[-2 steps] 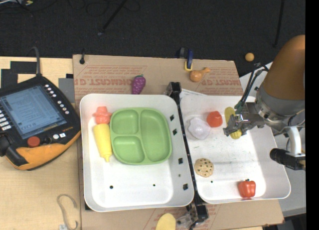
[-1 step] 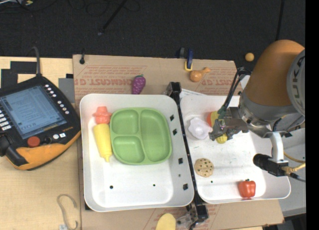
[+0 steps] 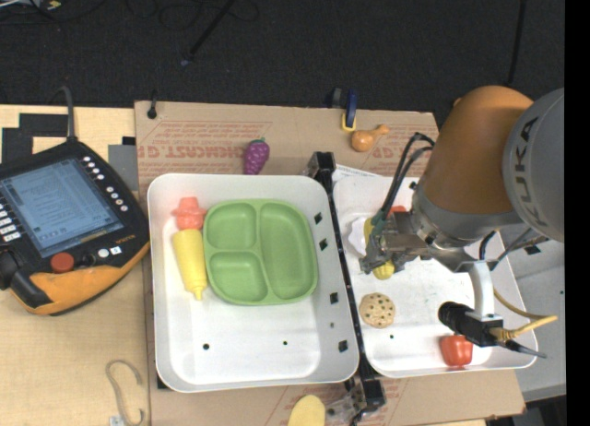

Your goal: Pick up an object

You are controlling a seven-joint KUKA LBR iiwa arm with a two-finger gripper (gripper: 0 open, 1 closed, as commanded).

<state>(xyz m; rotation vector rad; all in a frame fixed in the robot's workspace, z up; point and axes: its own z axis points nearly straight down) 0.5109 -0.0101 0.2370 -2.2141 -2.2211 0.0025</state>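
Camera view: tool (image 3: pixel 380 254) low in right bin (image 3: pixel 419 360), right over small yellow thing (image 3: pixel 383 270) peeking out under it, so target pretty much straight below. Can't tell if it's gripping or how wide it's open, wrist bulk hides that. Cookie (image 3: pixel 376 309) just below tool, red piece (image 3: pixel 455 350) off toward near-right corner. Yellow thing mostly covered, shape unclear.

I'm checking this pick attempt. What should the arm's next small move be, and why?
Probably a short, slow lift straight up. The gripper sits low in the right bin, right over a yellow object, but its grasp cannot be seen; lifting would show it. The cookie lies apart.
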